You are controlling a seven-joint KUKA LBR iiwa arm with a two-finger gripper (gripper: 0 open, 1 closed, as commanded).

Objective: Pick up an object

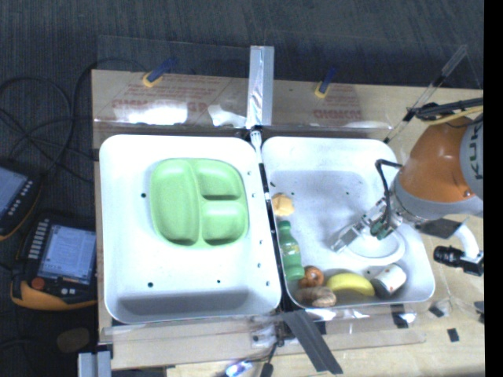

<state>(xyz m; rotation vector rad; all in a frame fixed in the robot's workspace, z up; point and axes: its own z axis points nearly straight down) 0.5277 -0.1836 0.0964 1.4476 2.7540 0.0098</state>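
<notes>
While nothing's in my grip yet, here's the layout from left to right. Over in the left white plastic bin (118, 234) sits a green sectioned plastic plate (198, 201), flat and well away from me, so I'd skip it. In the right white plastic bin (330, 171), a small tan roundish piece (282, 205) rests against the left wall, with a green translucent bottle-shaped thing (288, 250) lying along the wall below it. Down at the near edge there's a small orange-red fruit (313, 275), a brown lumpy item (317, 296), a yellow plastic banana (350, 284) and a white cup on its side (390, 277), all crowded together. My two-finger gripper (357, 230) hovers above the bin floor near a white dish-like thing (379, 246).

Honestly the banana looks like the best bet: drop straight down over its middle and close across the narrow side, watching the neighbours.

Can't tell whether my fingers are spread or pinched; they're a blur of metal. That dish is partly under my wrist, and the brown lump is too small to identify.
</notes>
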